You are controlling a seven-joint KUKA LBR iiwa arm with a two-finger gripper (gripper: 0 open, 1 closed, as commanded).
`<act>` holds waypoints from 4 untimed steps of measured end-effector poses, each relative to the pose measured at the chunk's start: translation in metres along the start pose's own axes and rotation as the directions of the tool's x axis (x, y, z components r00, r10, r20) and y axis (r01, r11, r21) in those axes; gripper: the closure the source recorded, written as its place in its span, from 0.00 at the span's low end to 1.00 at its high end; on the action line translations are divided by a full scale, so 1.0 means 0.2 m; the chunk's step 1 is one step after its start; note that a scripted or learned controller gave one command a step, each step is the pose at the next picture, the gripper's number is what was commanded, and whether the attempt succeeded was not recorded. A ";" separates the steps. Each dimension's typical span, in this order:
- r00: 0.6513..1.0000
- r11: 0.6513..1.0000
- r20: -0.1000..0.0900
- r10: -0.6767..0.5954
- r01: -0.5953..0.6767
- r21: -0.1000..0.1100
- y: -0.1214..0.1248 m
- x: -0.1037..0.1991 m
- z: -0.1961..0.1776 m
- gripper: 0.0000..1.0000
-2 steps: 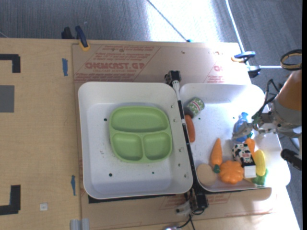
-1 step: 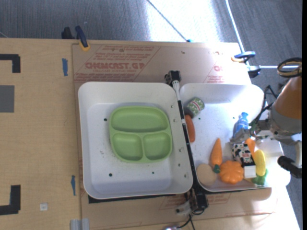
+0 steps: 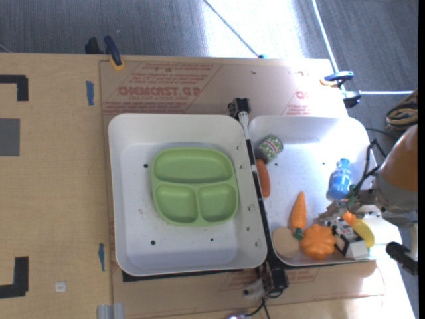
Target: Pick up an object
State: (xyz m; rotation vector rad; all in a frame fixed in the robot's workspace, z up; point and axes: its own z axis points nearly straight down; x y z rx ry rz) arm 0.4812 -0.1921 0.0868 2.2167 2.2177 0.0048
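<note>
Claw (image 3: 344,219) low at right bin's (image 3: 312,130) crowded near-right corner, grip state unclear, far half open

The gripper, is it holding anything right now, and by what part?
Cannot tell. The gripper sits low among the toys in the right bin, too cluttered to show a hold.

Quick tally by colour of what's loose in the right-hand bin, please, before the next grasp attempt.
Orange: 3, carrot, pumpkin-like piece, sausage-shaped piece at the divider
Blue: 1, bottle
Green: 1, can
Yellow: 1, banana-like piece
Tan: 1, round piece
Total: 7, with a dark-and-white clutter beside the pumpkin I cannot sort.
</note>
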 end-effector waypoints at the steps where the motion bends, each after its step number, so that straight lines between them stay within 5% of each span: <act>1: 1.000 1.000 0.001 0.000 0.000 0.000 0.00 0.13 0.00 0.00; 2: 1.000 1.000 0.000 -0.001 0.001 -0.003 0.08 0.45 0.00 0.00; 3: 1.000 1.000 0.005 0.002 -0.002 -0.008 0.09 0.44 -0.06 1.00; 4: 1.000 1.000 -0.003 -0.002 0.002 0.004 0.30 0.67 -0.49 1.00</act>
